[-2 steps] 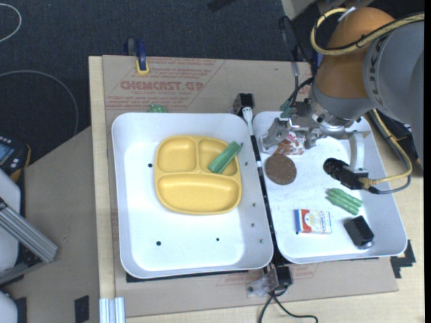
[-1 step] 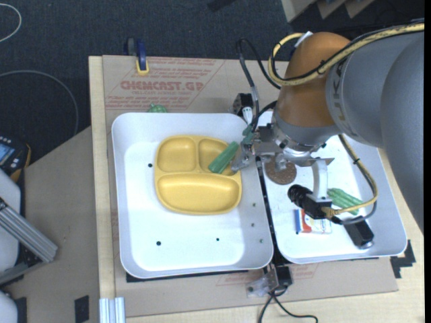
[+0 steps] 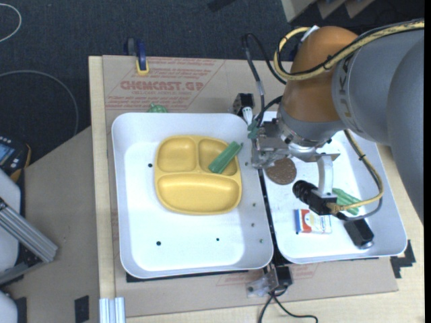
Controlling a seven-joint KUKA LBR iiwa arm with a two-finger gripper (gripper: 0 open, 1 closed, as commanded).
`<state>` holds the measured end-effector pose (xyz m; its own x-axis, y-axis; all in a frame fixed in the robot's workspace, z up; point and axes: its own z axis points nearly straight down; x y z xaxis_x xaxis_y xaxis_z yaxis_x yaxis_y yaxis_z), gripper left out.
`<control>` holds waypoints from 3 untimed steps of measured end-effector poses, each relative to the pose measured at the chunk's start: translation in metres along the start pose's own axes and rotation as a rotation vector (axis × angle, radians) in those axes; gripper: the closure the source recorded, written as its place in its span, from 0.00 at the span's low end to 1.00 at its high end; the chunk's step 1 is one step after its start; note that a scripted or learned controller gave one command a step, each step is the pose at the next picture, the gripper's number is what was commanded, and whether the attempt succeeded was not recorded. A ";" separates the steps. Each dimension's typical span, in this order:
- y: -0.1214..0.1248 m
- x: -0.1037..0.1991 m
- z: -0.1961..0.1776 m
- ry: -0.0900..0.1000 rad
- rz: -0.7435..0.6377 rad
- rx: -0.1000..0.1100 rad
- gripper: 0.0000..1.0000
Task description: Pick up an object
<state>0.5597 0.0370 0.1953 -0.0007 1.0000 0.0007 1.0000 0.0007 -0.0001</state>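
Green stick (image 3: 225, 157) lies on the yellow divided plate (image 3: 195, 190) in the left bin (image 3: 135, 234), long axis running lower-left to upper-right, upper end over the plate's right rim. Hand (image 3: 273, 155) hangs above the seam between the bins, just right of the stick; its grip state cannot be told.

Two white bins (image 3: 128, 200) side by side, brown board (image 3: 168, 79) beneath, dark carpet (image 3: 60, 32)

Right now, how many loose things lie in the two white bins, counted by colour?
Yellow: 1, the divided plate
Green: 2, the stick on the plate and the small piece in the right bin
Brown: 1, the round disc
Black: 1, the marker
White with red and blue: 1, the small card
Total: 6
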 end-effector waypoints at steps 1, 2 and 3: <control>-0.042 0.023 -0.083 0.002 -0.004 -0.007 1.00; -0.066 0.073 -0.110 0.002 -0.006 -0.004 1.00; -0.081 0.121 -0.115 0.001 -0.006 -0.002 1.00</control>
<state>0.4786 0.1581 0.3109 -0.0063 1.0000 0.0016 1.0000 0.0063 0.0021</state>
